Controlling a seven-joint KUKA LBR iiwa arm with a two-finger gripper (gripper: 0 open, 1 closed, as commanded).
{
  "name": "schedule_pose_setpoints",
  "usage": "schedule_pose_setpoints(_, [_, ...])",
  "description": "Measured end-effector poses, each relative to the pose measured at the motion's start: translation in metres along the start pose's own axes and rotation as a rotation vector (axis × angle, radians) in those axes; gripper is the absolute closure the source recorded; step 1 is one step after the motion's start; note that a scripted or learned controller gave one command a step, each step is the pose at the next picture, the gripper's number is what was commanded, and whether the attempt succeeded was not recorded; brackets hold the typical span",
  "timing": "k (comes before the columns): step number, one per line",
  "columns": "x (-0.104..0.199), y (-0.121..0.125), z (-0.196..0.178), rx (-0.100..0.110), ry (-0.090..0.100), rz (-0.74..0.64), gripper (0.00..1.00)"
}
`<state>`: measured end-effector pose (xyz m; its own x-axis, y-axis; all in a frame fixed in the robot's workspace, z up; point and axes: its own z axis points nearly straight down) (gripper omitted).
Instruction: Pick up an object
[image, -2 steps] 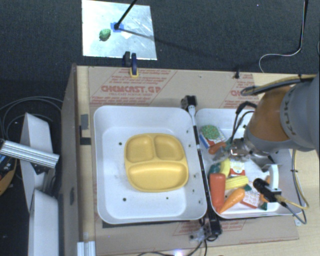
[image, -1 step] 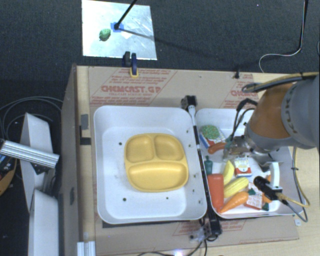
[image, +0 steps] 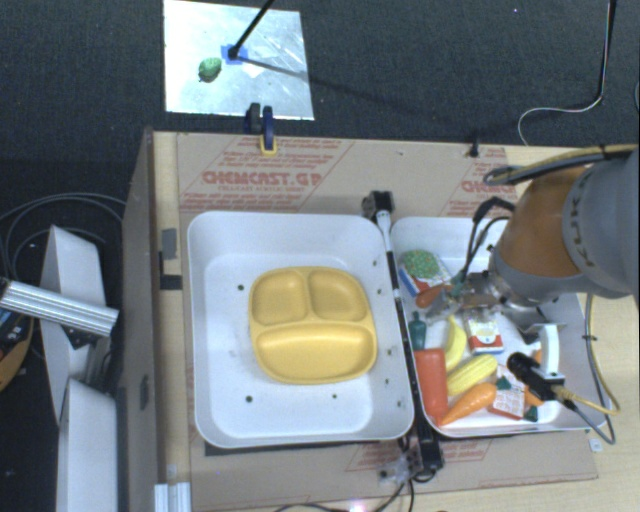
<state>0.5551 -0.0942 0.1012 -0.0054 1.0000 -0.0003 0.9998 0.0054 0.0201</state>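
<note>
The grey arm (image: 560, 235) with its orange band rises highest over the bench, reaching in from the right above the right bin (image: 440, 228); its gripper (image: 468, 296) sits low in that bin's middle, and whether it is spread or pressed together cannot be told from this angle; the objects to pick all lie in this right bin, crowded together; a banana (image: 455, 342) lies just below the gripper, with a small red and white carton (image: 487, 340) just beside it on the right; an orange-red piece (image: 432, 296) lies just left of the gripper, and a green speckled item (image: 422, 265) sits above that near the bin's far wall; a red block (image: 430, 372) stands along the left wall, a yellow piece (image: 472, 373) beside it, and a carrot (image: 466, 404) at the near edge; the left bin (image: 220, 300) holds a yellow divided plate (image: 310, 325).
</note>
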Motion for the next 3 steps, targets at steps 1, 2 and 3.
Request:
schedule_pose_setpoints(1, [-0.04,-0.065,0.011,0.005,-0.006,0.004,0.0])
schedule_pose_setpoints(2, [-0.037,-0.063,0.0,0.004,0.0,0.002,1.0])
schedule_pose_setpoints(3, [0.049,-0.04,-0.085,0.017,0.001,0.001,1.0])
